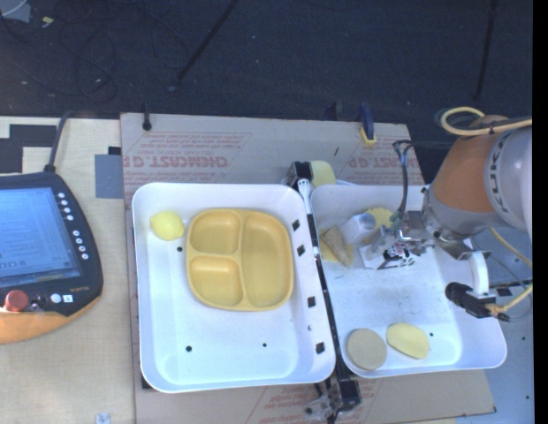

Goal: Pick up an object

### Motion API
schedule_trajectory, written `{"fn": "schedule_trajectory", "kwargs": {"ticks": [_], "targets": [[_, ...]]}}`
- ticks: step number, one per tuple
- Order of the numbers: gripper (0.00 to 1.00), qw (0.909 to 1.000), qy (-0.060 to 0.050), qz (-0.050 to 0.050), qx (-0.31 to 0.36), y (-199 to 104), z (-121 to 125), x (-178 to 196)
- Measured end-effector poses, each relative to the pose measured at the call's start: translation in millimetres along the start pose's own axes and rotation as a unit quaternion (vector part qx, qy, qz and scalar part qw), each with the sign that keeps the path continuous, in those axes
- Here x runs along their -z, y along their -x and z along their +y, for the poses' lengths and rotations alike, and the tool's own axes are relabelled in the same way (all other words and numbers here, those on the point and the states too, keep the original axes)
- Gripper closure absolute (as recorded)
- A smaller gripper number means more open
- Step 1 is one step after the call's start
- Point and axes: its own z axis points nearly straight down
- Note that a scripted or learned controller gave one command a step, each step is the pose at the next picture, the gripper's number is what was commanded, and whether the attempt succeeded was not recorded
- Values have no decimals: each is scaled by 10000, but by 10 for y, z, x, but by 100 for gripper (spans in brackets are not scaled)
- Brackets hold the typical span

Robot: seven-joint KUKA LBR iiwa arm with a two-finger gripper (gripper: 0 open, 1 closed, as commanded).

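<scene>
My gripper hangs low over the upper middle of the right bin, reaching in from the right. Right around it lie a pale cup-like object, a yellow piece and a yellowish item by the bin's left wall. At the bin's front lie a tan round disc and a yellow lemon-shaped object. The left bin holds a yellow divided plate and a small yellow ball.
A teach pendant lies on the bench at the far left. A black divider runs between the two bins. Cables and a black clamp hang off the arm at the right bin's right edge.
</scene>
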Motion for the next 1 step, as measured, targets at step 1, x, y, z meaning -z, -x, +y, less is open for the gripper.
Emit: {"fn": "schedule_trajectory", "kwargs": {"ticks": [1], "targets": [[0, 10000, 1, 1, -1, 0, 42, -4]]}}
